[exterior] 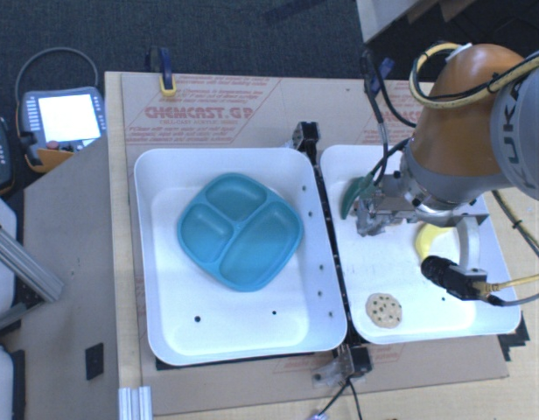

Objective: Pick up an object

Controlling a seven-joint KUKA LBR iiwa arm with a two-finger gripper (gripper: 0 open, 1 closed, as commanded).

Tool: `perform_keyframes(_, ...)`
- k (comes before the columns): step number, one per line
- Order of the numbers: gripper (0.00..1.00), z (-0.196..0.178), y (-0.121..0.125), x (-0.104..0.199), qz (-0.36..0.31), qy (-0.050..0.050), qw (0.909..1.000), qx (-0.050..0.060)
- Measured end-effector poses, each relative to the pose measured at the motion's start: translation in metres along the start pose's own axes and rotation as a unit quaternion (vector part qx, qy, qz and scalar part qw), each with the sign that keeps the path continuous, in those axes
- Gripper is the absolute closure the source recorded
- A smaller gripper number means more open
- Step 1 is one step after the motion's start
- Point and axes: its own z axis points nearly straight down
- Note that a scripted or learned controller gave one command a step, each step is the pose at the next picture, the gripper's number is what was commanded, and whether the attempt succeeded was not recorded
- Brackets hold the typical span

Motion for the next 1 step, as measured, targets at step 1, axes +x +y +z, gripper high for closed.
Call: perform_keyframes(1,1.00,0.0024,-0.0091,0.0460,0.000,0.000,1.0000,0.000)
